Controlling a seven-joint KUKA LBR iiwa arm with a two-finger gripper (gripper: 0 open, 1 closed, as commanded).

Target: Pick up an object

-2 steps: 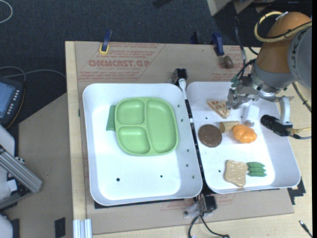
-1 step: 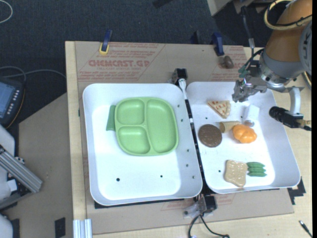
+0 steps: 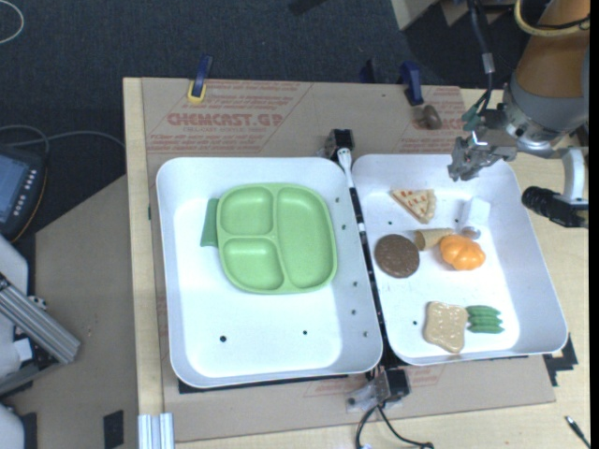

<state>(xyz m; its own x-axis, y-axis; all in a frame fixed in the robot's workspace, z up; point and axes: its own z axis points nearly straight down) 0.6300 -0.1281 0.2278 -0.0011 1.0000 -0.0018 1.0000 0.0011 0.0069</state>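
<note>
The right bin point(image 3: 533, 279) holds a wedge of cracker-like food point(image 3: 415, 202), a brown round cookie point(image 3: 397, 255), an orange fruit point(image 3: 461, 252), a tan bread slice point(image 3: 445, 325), green beans point(image 3: 484, 319) and a small pale object point(image 3: 471, 213). My gripper point(image 3: 465, 164) hangs over the bin's far edge, above and behind the orange fruit, with nothing visible between its fingers. It is too small and dark to judge its opening.
The left bin point(image 3: 187, 325) carries a green three-compartment plate point(image 3: 276, 238). A cardboard sheet point(image 3: 271, 110) lies under both bins, held by clamps point(image 3: 197, 84) at the back. The arm's grey body point(image 3: 552, 82) occupies the upper right.
</note>
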